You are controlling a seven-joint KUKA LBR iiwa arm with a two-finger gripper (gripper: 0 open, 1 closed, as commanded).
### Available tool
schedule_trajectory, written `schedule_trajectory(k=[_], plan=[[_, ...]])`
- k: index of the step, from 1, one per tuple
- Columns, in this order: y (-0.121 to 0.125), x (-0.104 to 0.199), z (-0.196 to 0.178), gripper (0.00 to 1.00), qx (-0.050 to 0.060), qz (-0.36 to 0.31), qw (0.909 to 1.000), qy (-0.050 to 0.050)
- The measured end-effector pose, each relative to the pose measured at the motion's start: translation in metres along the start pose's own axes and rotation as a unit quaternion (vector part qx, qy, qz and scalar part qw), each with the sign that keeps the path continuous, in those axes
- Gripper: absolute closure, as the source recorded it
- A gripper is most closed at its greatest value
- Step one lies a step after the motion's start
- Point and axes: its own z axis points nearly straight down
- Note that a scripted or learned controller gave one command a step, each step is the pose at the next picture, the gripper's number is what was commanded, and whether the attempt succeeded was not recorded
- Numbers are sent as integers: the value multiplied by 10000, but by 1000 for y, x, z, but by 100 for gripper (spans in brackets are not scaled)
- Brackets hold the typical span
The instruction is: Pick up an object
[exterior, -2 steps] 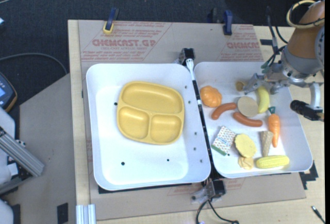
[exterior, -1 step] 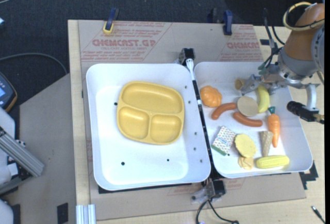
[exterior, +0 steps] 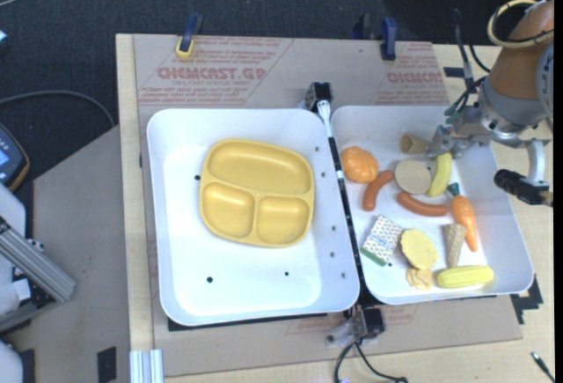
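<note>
The grey arm with its orange band enters from the right and brings the two-finger gripper (exterior: 442,143) down over the back part of the right shallow white plastic bin (exterior: 519,232). Just under the gripper is a small yellow banana-shaped toy (exterior: 440,173), standing nearly upright with its top at the fingers; I cannot tell if the jaws are spread or pinching it, because the wrist hides them.

All other places I give relative to this banana. Touching it on the left is a flat beige round piece (exterior: 410,174), and behind that a small tan piece (exterior: 412,143). Further left, near the wall between the bins, lie an orange round fruit (exterior: 359,164) and an orange-red sausage (exterior: 377,188). In front of the banana lies a second red sausage (exterior: 422,204), and to the front right an orange carrot (exterior: 465,219). Near the front edge of the bin are a patterned white box (exterior: 382,239), a yellow lemon-like piece (exterior: 419,248), a tan cone (exterior: 453,242) and a yellow corn cob (exterior: 464,277). Open floor remains right of the banana, along the bin's right wall.

Far left, in the left white bin (exterior: 176,223), a yellow three-compartment plastic plate (exterior: 257,193) has wide free room around it.
</note>
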Motion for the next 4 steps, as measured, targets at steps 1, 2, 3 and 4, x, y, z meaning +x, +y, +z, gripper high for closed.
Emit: schedule_trajectory(k=[1, 2, 3, 4], plan=[[-8, 4, -52, 100, -14, 18, 10000, -14], [-11, 9, -112, 100, -12, 16, 10000, -16], [-10, 9, -130, 100, -15, 16, 10000, -16], [-17, 60, -140, 100, 15, 6, 10000, 1]])
